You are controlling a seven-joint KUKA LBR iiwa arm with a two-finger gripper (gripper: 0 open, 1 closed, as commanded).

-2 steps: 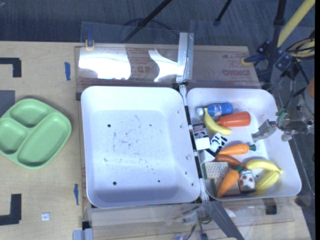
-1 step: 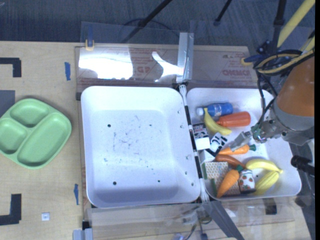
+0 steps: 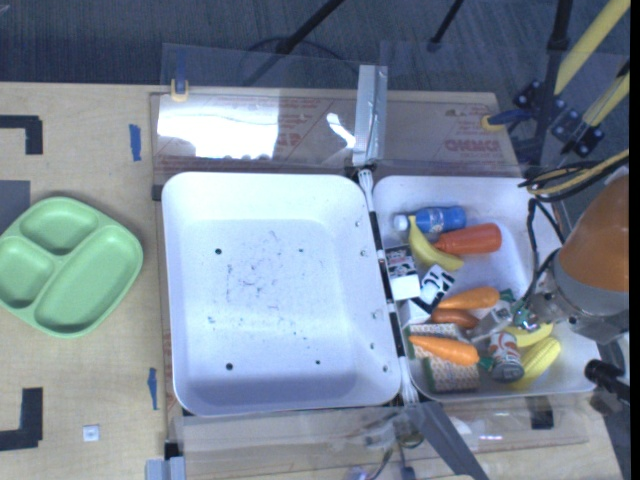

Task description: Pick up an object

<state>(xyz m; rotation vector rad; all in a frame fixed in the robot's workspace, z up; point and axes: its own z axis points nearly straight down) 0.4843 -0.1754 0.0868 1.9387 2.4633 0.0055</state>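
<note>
You have no pick confirmed: the claw (image 3: 528, 313) sits low at 4 o'clock in the right bin (image 3: 520, 203), among bananas (image 3: 540, 353) and carrots (image 3: 462, 302); its grip state I cannot tell, lift remains

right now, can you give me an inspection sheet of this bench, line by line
surface: wooden bench bearing two shallow white bins; left white bin has dark specks on its floor
job's things: right white bin holds blue bottle, red-orange cylinder, yellow banana, orange carrot-shaped pieces, small can
clutter: green three-compartment plate lying left of the bins
grippers: grey two-finger gripper low over the right bin's pile; nothing seen between fingers
cables: black and yellow cables at right
surroundings: clear panels, tripod legs on carpet
</note>
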